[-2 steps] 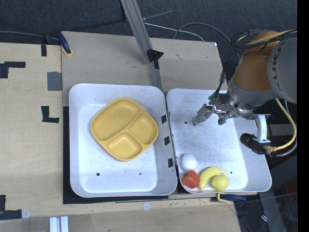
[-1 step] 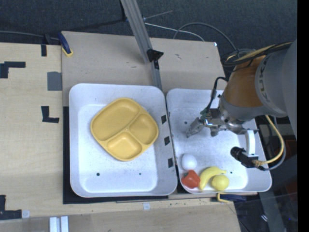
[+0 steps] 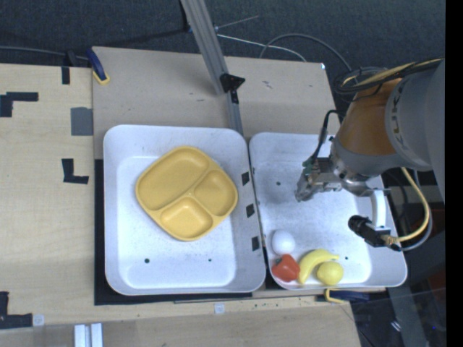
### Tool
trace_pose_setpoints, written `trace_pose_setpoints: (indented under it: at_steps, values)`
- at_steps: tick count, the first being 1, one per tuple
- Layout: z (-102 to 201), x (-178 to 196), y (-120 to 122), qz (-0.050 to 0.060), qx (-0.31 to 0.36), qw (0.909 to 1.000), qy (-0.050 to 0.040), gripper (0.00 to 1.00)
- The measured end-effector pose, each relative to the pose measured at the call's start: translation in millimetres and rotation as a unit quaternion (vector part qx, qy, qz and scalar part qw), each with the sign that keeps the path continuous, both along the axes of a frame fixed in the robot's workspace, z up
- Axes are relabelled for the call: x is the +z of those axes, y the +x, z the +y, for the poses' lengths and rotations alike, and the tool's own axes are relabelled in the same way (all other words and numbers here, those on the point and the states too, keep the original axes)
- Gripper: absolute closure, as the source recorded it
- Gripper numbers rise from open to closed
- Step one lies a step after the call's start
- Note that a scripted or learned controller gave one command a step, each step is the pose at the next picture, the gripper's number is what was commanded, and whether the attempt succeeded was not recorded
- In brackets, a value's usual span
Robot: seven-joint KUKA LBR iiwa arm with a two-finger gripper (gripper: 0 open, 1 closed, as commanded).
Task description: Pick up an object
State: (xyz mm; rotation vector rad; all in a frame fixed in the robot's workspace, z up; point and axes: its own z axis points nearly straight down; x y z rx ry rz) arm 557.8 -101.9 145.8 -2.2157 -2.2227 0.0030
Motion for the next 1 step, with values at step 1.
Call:
trace_pose_setpoints:
  at_steps: [1]
  values:
    - [5.9, 61.7, 0.5, -0.004, -0.001, 1.0, -0.0007, 1.0]
